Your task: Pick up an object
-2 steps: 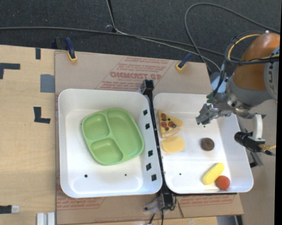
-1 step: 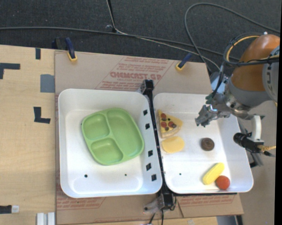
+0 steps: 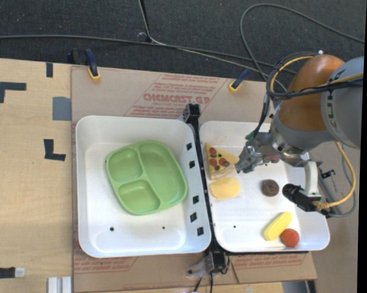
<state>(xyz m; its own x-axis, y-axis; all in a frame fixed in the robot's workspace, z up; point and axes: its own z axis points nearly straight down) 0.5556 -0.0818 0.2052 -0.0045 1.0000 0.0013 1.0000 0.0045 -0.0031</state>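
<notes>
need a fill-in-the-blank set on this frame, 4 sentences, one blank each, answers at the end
1. The green divided plate lies in the ______ bin of the camera view.
2. The gripper hangs just right of the toy ______ slice.
3. The red ball sits beside the yellow ______ near the right bin's front edge.
4. The brown disc is ______ from the pale yellow piece.

Missing words: left; pizza; corn; apart

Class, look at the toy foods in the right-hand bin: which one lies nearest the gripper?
The pizza slice, a yellow wedge with red dots, lies just left of the gripper. The yellow blob, brown disc, corn and tomato lie farther away.
</notes>
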